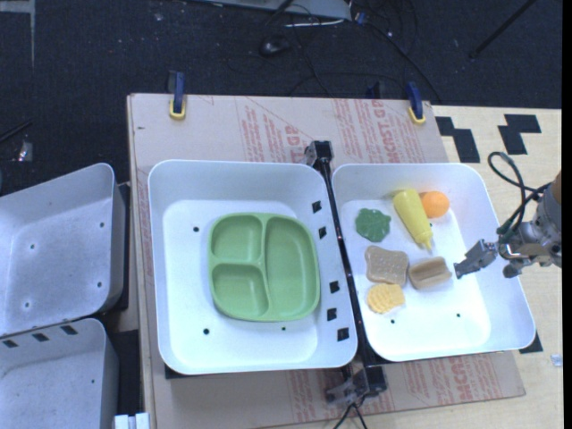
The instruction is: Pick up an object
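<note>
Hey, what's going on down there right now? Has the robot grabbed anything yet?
Gripper over right bin, right edge, nothing held. Nearest item: brown bread piece, just left of it. Divided green plate sits in left bin, well clear.

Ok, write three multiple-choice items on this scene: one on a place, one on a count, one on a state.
1. Where does the green divided plate lie?
A. left bin
B. right bin
C. the bench

2. How many food items lie in the right bin?
A. three
B. six
C. nine

3. The tool is:
A. lifting the corn
B. inside the left bin
C. over the right bin, holding nothing

Answers: 1 A, the plate sits inside the left bin. 2 B, six separate pieces. 3 C, nothing sits between its fingers.
</note>
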